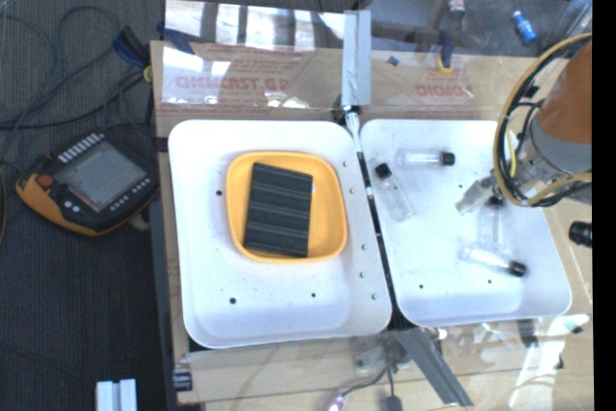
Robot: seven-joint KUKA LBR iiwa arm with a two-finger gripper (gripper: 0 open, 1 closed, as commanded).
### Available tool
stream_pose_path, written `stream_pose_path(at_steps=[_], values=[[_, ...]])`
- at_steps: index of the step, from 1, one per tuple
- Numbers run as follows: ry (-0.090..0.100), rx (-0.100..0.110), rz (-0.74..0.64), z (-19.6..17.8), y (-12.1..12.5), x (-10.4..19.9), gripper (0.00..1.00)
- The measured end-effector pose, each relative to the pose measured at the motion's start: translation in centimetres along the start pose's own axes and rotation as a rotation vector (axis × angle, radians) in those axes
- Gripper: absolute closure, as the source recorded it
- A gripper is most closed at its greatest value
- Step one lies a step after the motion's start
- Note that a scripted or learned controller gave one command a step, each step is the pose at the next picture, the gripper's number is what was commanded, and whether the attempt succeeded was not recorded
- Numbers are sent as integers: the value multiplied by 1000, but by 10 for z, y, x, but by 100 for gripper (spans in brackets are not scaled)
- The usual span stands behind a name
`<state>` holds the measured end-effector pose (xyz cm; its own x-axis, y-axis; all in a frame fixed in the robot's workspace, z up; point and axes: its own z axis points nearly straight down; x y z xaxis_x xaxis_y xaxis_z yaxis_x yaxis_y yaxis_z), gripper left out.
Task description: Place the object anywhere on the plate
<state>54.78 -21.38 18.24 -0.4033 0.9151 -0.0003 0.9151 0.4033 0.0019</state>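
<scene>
**Dark Ribbed Block Resting on Yellow Plate, Left Bin**

The object [279, 209] was a flat, dark grey to black rectangular block. Its top face carried shallow parallel ridges running across its short width, dividing the surface into several bands. Its long axis ran roughly top to bottom in the camera view, tilted slightly so that the upper end leaned toward the right. It lay flat and fully within the plate's outline.

The plate [330, 212] was yellow-orange, square with rounded corners and a raised rim. A yellow margin remained visible on all four sides of the block. The plate sat in the upper middle of the left bin [279, 303], a shallow white tray with rounded corners.

The right bin [433, 298] stood just beside the left bin, their inner edges touching. It held several clear vials with black caps: one [422, 158] near the upper edge, one [390, 188] near the left wall, and one [491, 260] toward the lower right.

The arm [568, 125] entered from the right, its orange band above a grey wrist, with looped cables alongside. The gripper [486, 194] was positioned over the right bin, well apart from the plate. Its tip appeared pale and blurred; whether it was spread or closed could not be determined, and nothing could be seen held in it.
</scene>
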Motion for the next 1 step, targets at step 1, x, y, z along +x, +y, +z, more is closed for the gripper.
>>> stream_pose_path(at_steps=[1], values=[[0,0,0,0,0,0,0]])
